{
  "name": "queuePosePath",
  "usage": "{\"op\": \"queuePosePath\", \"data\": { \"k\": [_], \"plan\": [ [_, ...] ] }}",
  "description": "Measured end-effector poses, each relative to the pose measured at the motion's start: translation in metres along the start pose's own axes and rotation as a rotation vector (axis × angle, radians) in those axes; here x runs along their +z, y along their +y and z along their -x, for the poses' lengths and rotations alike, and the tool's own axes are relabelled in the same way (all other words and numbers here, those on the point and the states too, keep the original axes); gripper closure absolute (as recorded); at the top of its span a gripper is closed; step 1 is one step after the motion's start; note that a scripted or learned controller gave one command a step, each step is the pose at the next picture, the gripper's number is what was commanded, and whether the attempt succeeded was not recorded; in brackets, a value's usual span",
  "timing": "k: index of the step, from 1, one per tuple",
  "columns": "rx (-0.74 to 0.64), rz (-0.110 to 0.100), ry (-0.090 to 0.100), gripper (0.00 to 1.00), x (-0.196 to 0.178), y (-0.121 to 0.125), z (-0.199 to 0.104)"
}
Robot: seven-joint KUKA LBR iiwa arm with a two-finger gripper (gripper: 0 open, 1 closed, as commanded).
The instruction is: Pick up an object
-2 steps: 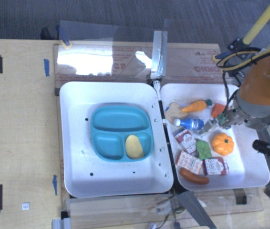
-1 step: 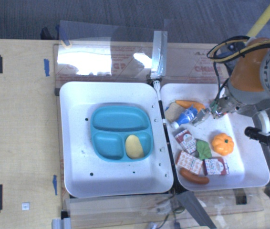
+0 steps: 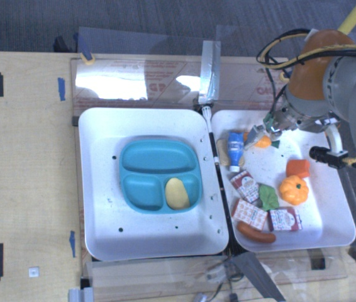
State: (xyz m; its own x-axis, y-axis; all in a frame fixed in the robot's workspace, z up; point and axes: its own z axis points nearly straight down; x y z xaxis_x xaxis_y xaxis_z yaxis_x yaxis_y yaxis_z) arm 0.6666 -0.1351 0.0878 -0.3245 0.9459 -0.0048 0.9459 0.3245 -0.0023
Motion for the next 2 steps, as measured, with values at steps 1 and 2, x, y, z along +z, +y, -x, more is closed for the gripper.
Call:
{"op": "queuePosePath", "data": {
  "k": [1, 2],
  "plan": [
    [-0.006, 0.005, 0.001, 1.0, -0.0105, 0.0025, -0.0024],
    [-0.005, 0.005, 0.002, 0.0, -0.01, 0.0025, -0.0028]
  ]
}}
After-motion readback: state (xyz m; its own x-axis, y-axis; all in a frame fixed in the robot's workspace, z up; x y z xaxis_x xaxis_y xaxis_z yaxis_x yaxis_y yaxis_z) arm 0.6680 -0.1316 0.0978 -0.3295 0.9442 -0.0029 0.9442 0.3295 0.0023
